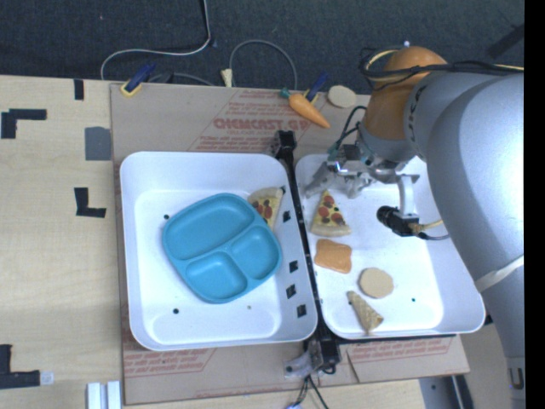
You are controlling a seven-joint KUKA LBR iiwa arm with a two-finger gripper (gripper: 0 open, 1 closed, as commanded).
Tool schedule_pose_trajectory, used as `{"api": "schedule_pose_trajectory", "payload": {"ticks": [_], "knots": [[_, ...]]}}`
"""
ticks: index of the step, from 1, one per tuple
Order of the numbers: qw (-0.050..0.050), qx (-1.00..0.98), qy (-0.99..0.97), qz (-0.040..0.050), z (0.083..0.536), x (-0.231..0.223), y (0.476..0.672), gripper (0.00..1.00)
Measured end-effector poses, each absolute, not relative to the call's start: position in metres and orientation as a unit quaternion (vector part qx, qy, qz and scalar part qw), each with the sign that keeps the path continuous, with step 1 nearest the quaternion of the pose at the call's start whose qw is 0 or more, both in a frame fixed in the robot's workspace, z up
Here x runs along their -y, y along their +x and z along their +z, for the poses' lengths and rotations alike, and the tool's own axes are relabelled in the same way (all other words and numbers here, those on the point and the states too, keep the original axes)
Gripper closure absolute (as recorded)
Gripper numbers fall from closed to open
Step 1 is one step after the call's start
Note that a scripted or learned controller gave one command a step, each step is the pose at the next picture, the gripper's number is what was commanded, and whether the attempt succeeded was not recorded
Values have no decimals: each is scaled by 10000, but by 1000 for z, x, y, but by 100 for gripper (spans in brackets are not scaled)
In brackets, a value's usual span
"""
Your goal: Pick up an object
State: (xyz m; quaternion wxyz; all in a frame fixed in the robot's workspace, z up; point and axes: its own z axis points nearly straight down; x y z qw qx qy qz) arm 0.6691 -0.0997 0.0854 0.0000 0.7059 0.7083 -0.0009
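Observation:
My gripper (338, 180) hangs over the far left corner of the right bin (426, 254), open, with nothing between its fingers. Just below it lies a pizza slice (329, 216). Further toward the front of the same bin are an orange bread piece (333, 256), a round tan cookie (375, 283) and a cone-shaped wafer (366, 312). The left bin (145, 228) holds a blue divided plate (223, 247) and a second pizza slice (267, 203) at the plate's far right edge.
A toy carrot (306, 109) and a small beige disc (341, 96) lie on the cardboard behind the bins. The grey arm (477, 169) covers the right bin's right side. A black divider (294, 228) runs between the bins.

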Motion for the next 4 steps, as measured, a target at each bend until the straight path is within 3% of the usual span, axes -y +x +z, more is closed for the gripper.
{"api": "schedule_pose_trajectory", "payload": {"ticks": [1,2,3,4], "knots": [[22,-7075,7067,6,86,100,640,0],[8,-7075,7067,13,86,117,654,0],[26,-7079,7063,3,86,97,632,0],[26,-7076,7066,5,96,97,633,100]]}}
